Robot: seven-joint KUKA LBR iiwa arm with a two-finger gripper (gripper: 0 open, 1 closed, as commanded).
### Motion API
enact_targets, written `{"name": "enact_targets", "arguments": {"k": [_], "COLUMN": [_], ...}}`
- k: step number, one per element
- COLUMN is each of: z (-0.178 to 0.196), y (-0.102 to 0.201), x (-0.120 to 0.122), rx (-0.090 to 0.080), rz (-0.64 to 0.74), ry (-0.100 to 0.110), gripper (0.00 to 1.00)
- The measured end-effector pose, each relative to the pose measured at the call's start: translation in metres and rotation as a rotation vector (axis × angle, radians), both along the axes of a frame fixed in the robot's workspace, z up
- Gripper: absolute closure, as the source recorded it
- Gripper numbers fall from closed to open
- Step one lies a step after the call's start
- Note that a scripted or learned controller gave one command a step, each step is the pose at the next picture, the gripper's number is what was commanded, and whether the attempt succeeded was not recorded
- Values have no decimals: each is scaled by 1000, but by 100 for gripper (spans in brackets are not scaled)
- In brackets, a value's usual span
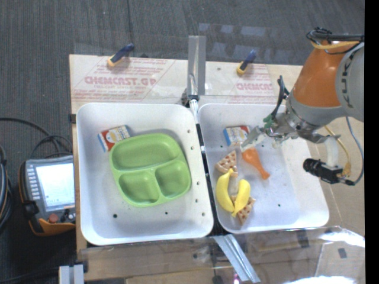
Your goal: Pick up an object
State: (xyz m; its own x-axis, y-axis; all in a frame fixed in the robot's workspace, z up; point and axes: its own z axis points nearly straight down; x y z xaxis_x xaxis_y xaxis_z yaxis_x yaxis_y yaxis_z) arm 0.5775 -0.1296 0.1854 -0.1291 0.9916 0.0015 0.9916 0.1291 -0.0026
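Observation:
The right bin [308, 209] holds several toy foods. An orange carrot [256, 163] lies near its middle. A yellow banana bunch [231, 194] sits at the front left, with a waffle piece [226, 161] behind it and another [246, 209] at its front. A small blue and white box [235, 134] rests at the back left. My gripper [264, 139] hangs over the bin's back middle, just behind the carrot and to the right of the box. It is open, with nothing between its fingers.
The left bin [95, 218] holds a green divided plate [151, 169] and a small box [113, 136] at its back left corner. A metal post [196, 64] stands behind the wall between the bins. A pendant [50, 188] lies left of the bench.

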Motion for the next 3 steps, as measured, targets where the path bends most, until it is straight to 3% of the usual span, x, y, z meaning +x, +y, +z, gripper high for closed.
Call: {"name": "enact_targets", "arguments": {"k": [1, 2, 3], "z": [-79, -84, -85], "y": [-17, -3, 6], "x": [25, 21, 25], "rx": [-4, -9, -4], "rz": [-81, -72, -119], "ry": [-27, -40, -34], "gripper": [0, 0, 0]}}
